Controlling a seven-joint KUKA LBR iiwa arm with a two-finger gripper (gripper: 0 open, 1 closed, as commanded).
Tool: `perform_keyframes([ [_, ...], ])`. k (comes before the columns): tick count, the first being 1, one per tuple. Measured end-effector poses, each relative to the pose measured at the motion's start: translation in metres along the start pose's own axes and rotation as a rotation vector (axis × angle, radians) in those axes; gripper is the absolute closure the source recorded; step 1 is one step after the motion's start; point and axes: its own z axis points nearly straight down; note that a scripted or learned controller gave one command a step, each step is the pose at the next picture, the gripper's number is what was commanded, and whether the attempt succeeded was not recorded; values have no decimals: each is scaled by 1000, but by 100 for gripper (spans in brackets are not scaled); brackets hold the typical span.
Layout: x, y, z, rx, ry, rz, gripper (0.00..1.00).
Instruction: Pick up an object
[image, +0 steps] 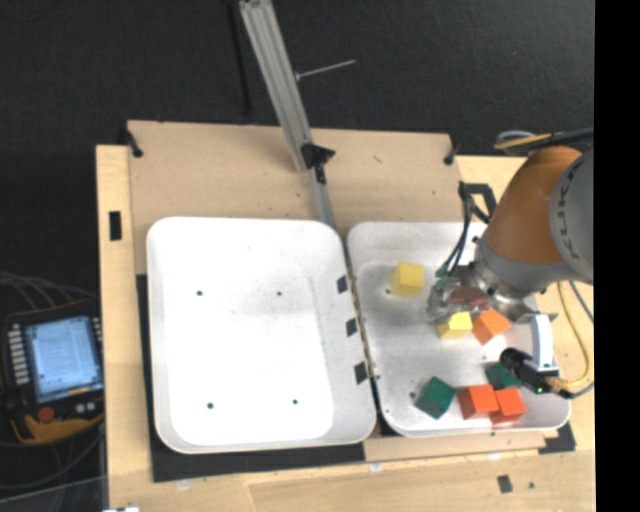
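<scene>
The left bin (250, 330) sits beside the right bin (400, 250), which holds a yellow block (407, 279), green block (435, 397) and orange blocks (490, 401). The hand (455, 305) hovers over a small yellow block (458, 323); its opening I can't tell.

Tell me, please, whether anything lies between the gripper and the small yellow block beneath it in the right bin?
Nothing visible does. The gripper hangs right over the small yellow block, with no other object between them. An orange block lies close against the yellow one's right side, which could crowd a grasp.
</scene>
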Motion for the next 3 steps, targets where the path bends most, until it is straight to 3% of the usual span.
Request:
perform_keyframes([
  [3, -5, 8, -139, 5, 0, -12, 100],
])
